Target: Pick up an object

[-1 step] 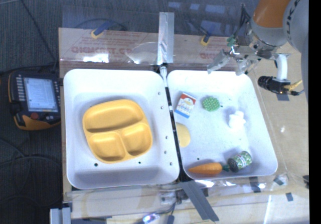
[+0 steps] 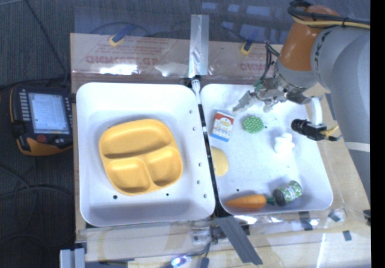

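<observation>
Claw (image 2: 264,95) hangs over the far part of the right bin (image 2: 313,197), fingers spread wide, nothing between them. The closest pickable thing, judging by position, is the green ball (image 2: 253,123), lying just near-left of the claw on the bin floor; it's round, so no long axis to line up with. The small carton (image 2: 222,126) sits further left by the divider, the white lump (image 2: 283,143) near-right, and the carrot (image 2: 245,202) and green can (image 2: 287,193) lie well apart at the near wall.
</observation>
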Robot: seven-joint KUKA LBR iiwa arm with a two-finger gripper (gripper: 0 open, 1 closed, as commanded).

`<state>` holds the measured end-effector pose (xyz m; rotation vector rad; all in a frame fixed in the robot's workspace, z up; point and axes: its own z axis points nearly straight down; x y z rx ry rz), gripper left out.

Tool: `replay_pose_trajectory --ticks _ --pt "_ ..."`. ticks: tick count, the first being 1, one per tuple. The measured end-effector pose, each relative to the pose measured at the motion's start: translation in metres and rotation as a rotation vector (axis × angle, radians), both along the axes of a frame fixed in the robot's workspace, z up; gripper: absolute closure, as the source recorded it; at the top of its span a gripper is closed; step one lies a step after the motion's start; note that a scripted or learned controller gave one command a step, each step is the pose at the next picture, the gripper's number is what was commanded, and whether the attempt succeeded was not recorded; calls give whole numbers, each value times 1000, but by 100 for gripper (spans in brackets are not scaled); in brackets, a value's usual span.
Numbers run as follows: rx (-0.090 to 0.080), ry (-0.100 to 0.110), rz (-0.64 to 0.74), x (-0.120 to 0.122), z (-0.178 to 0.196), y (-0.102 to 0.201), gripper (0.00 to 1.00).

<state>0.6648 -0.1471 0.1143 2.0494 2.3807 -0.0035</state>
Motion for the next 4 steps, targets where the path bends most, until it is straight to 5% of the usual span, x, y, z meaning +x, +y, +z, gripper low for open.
replay_pose_trajectory --ticks 1,2,3,4 --pt "-1 -8 100 -14 -25 -39 0" --pt "2 -11 49 -25 -25 -43 0" --pt "4 -14 50 -23 -14 -41 100" --pt "0 -1 -145 -29 95 -3 100"
